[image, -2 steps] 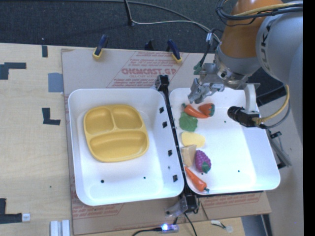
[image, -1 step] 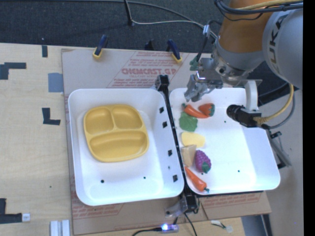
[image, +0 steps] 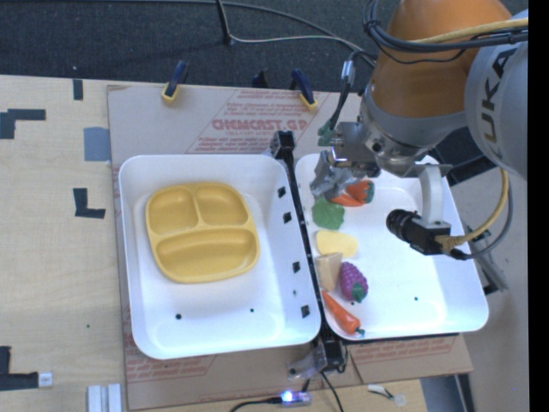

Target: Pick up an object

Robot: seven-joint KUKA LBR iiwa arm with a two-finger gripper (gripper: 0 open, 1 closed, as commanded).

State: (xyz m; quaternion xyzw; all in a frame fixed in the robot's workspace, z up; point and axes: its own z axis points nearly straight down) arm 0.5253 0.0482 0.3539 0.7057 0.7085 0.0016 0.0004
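Note:
My gripper (image: 336, 181) hangs low over the far left part of the right bin (image: 429, 303), right above an orange carrot piece (image: 353, 196) and a green leafy toy (image: 327, 214). Its tips blur into those items. Nearer the front lie a yellow piece (image: 336, 244), a tan wedge (image: 328, 269), a purple grape bunch (image: 352, 281) and a second carrot (image: 341, 313).
The left bin (image: 266, 316) holds a yellow divided plate (image: 202, 231). A black divider with clips (image: 294, 230) runs between the bins. A black cylindrical fixture (image: 414, 229) juts from the arm over the right bin. Blue clamps (image: 175, 81) sit at the board's far edge.

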